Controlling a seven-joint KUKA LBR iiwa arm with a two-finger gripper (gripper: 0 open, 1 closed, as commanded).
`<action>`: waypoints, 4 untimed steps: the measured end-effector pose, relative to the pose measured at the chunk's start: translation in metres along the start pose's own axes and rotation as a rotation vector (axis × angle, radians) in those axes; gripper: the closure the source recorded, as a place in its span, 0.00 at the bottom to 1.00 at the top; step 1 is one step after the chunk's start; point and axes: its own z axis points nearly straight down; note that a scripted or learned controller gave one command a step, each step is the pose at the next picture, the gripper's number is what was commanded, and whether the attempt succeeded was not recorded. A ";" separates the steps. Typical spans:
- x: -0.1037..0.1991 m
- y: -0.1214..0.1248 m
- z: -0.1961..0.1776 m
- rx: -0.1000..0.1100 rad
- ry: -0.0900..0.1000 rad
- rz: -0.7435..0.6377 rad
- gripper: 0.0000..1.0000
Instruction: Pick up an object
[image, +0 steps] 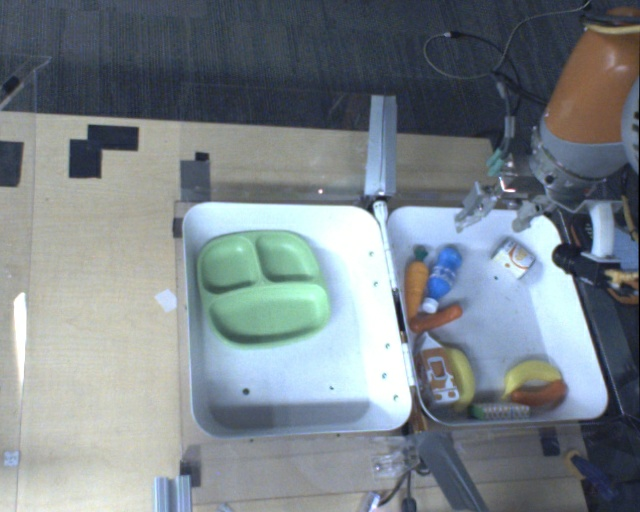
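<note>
Though arm cut off at right edge, claw (505, 203) spread open, empty, above right bin (590, 400); small carton (513, 260) nearby.

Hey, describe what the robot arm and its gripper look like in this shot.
The arm has a rounded orange section above a grey wrist. Thin black cables loop behind it against the dark floor. The gripper is silvery metal with slim, pale fingers splayed apart.

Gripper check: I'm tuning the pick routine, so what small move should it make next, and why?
Probably a short shift toward the small white carton, then down. The gripper hangs at the right bin's far edge with open jaws and nothing between them, and the carton lies apart from the other items, just nearby.
</note>
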 end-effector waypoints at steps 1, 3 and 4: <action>0.029 0.010 0.030 0.002 0.000 0.348 0.00; -0.010 -0.005 0.182 -0.007 0.001 0.408 0.00; -0.009 -0.002 0.170 -0.013 0.004 0.407 1.00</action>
